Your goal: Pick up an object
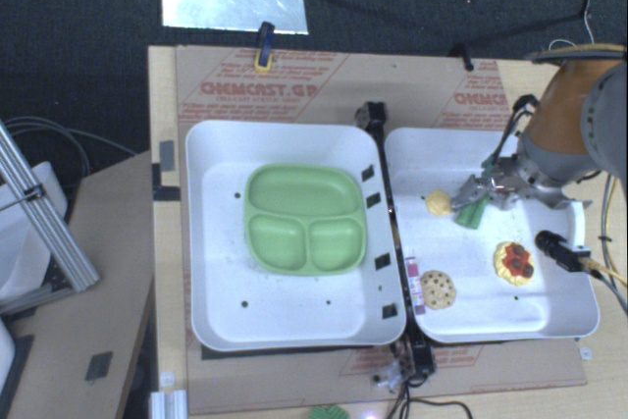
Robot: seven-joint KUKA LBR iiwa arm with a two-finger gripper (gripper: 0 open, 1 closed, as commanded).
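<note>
My gripper (483, 194) is low over the right bin (564, 314), near its middle. A small green object (470, 213) lies tilted right at the gripper's tip, touching or nearly touching it. Whether it is gripped is hidden by the wrist. A yellow round item (438, 203) sits just left of the green one. A toy pizza slice with red topping (514, 262) lies toward the front right. A chocolate-chip cookie (437, 288) rests near the front left corner of that bin.
The left bin (211, 309) holds a green three-compartment plate (302, 218). A black part (557, 250) juts over the right bin's right side. The arm's orange band (569, 103) hangs above the bin's back right.
</note>
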